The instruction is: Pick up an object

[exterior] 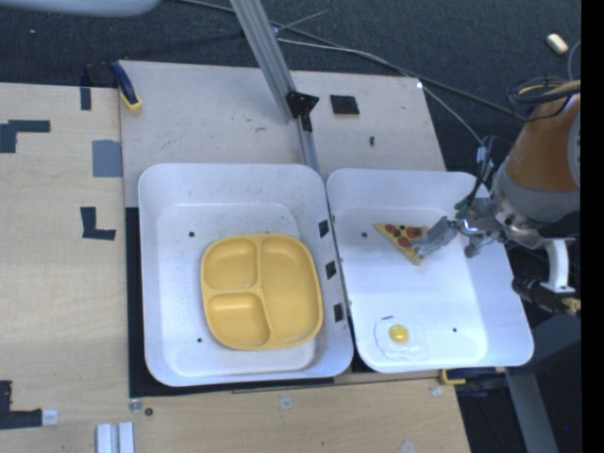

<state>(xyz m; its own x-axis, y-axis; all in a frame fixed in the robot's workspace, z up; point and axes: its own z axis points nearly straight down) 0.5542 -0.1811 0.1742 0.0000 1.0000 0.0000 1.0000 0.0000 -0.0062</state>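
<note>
A toy pizza slice (400,235) lies in the upper middle of the right bin (472,295), pointing left. The gripper (427,244) reaches in from the right, low over the bin, and its tip meets the right end of the slice. A toy fried egg (397,335) rests near the front edge of the same bin, well clear of the gripper. The grey arm with its orange band (545,149) stands over the bin's right rim.
The left bin (170,253) holds a yellow divided plate (261,289). A slanted metal pole (274,55) comes down to a black clamp between the bins at the back. Cables trail across the dark floor at the upper right.
</note>
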